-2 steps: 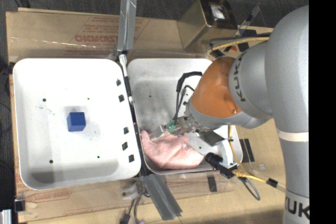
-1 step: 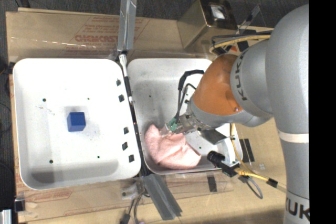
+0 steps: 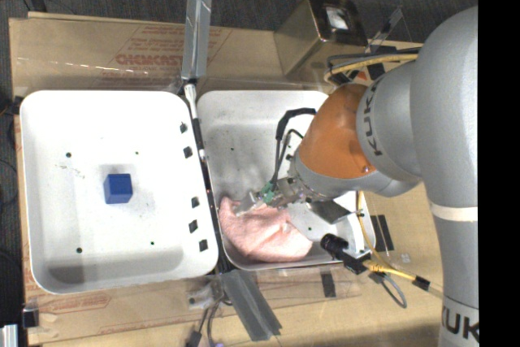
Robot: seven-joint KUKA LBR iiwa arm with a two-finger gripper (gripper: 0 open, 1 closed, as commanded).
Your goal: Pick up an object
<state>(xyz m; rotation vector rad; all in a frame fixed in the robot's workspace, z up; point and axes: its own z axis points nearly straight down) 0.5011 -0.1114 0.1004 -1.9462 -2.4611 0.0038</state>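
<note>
A pink soft cloth-like lump lies in the near part of the right bin. My gripper is lowered right over its upper edge, beneath the orange band of the wrist, and the arm hides how the fingers meet the lump. A small blue cube sits alone in the middle of the left bin, far from the gripper.
The grey arm covers the right half of the right bin. A metal divider bar runs between the bins. A brown box stands behind the right bin. Cardboard lies under both bins.
</note>
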